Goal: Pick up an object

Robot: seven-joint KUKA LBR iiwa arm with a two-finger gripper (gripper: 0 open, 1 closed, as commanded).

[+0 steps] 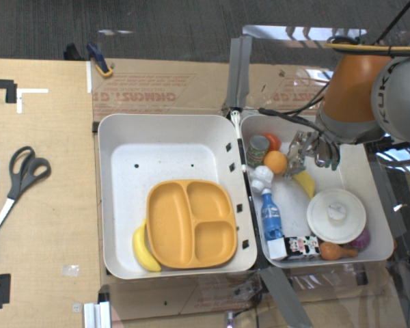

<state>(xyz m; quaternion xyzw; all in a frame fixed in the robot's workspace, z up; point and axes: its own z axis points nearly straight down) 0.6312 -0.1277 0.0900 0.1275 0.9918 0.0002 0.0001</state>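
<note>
- We see the gripper (306,157) low over the right bin (376,183), near its back edge; whether anything sits between its metal parts we cannot tell, nor how wide it stands.
- Just to its left lies an orange ball (275,162), near or touching the gripper; a yellow piece (303,182) lies just below it, toward the bin's middle; either seems the likeliest thing to pick.
- Further toward the back left corner stands a small can (258,146) with a red object (272,141) beside it; along the left wall lie a white knobby toy (261,177) and a blue bottle (270,217).
- A white round lid (336,214) fills the front right part; a black-and-white box (295,246) and a brown-orange toy (331,251) line the front edge.
- The left bin (116,183) holds a yellow divided tray (191,223) and a banana (143,250) at its front left.
- Risks, as we judge them: the ball could roll away from a closing grip; the crowding may let the gripper nudge the can or the yellow piece; a glancing grasp could close on nothing.
</note>
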